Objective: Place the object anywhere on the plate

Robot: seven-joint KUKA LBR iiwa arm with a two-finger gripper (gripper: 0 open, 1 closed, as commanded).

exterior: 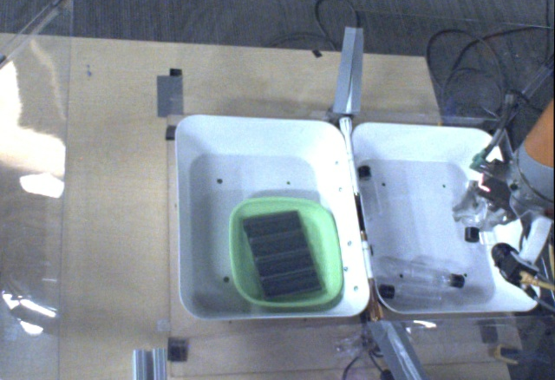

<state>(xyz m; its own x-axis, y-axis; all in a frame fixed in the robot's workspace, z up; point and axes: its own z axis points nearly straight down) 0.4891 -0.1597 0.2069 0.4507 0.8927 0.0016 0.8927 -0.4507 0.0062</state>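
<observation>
Hovering at the right bin's (pixel 408 144) right edge, the gripper (pixel 475 206) — jaw state I cannot tell — looks pre-grasp. The clear object (pixel 422 277) lies near-side; next, descend onto it, then carry left to the green plate (pixel 328 222).

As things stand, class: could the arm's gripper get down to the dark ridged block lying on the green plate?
Probably yes. The dark ridged block lies uncovered on the green plate in the left bin, with nothing above it. The gripper sits over the right bin and would have to cross the divider.
</observation>
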